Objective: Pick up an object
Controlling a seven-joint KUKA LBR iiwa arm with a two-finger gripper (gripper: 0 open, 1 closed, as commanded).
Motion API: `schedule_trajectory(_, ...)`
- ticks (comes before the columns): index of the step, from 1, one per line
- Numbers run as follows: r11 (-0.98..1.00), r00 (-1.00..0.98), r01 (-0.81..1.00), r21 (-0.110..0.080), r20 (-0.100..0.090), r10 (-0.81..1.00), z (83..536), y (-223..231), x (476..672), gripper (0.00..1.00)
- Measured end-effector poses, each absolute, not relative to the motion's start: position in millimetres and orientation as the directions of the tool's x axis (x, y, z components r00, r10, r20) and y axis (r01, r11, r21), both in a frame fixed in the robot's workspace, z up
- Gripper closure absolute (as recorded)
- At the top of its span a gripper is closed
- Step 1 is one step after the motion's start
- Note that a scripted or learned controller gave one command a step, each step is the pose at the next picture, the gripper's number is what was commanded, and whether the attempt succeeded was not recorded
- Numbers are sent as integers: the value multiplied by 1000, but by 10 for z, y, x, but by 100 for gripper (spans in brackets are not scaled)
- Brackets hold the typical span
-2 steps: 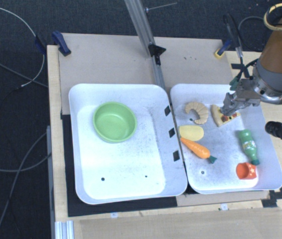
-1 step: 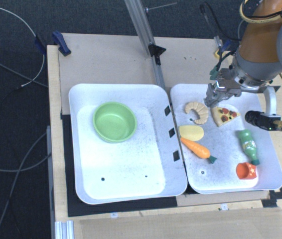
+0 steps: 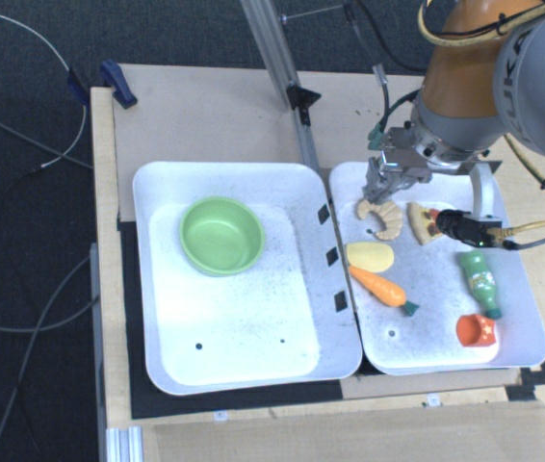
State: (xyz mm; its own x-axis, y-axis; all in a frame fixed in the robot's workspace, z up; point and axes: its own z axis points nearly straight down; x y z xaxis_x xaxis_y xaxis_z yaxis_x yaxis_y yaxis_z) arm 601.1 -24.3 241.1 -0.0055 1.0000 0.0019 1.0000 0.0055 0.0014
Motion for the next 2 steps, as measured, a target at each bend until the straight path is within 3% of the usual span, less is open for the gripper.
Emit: schedule_trajectory(2,7,-7,1000,1,3,1000,2359,951,6350,100)
